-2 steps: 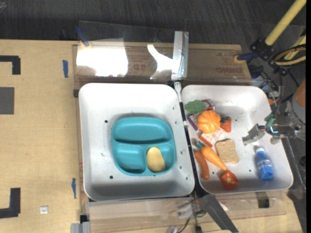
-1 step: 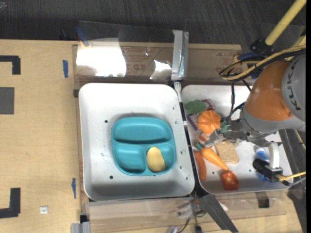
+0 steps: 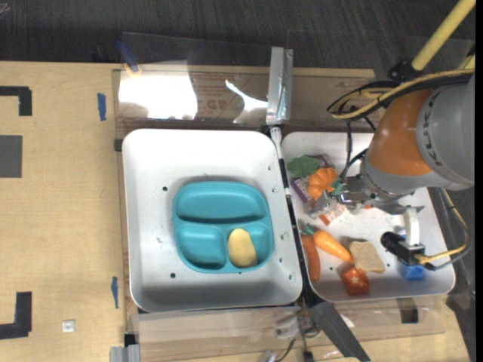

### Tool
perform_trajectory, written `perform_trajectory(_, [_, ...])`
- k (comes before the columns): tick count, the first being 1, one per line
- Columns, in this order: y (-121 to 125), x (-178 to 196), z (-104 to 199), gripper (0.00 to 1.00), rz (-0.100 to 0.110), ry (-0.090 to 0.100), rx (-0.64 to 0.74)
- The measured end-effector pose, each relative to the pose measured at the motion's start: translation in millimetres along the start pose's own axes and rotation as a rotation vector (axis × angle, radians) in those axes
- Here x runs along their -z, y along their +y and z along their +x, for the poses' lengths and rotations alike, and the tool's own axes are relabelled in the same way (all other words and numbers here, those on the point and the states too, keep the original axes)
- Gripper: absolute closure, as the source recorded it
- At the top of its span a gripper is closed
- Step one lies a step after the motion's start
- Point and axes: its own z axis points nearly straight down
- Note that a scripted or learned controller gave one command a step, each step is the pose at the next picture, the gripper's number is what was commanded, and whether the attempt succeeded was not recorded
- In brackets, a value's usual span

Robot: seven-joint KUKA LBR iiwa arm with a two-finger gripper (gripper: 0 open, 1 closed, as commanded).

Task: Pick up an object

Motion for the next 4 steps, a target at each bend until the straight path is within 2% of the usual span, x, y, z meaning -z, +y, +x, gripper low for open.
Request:
perform_trajectory(1, [64, -2, -15, 0.00, 0.005, -0.001, -0.102])
perform_trajectory(2, [62, 7, -14, 1.00, 0.015, 0.000, -0.102])
perform_trajectory(3, [109, 101, 37, 1.00, -0.002, 0.001, -0.018])
perform_trajectory(4, [107, 96, 36, 0.00, 0.007, 0.000, -0.020])
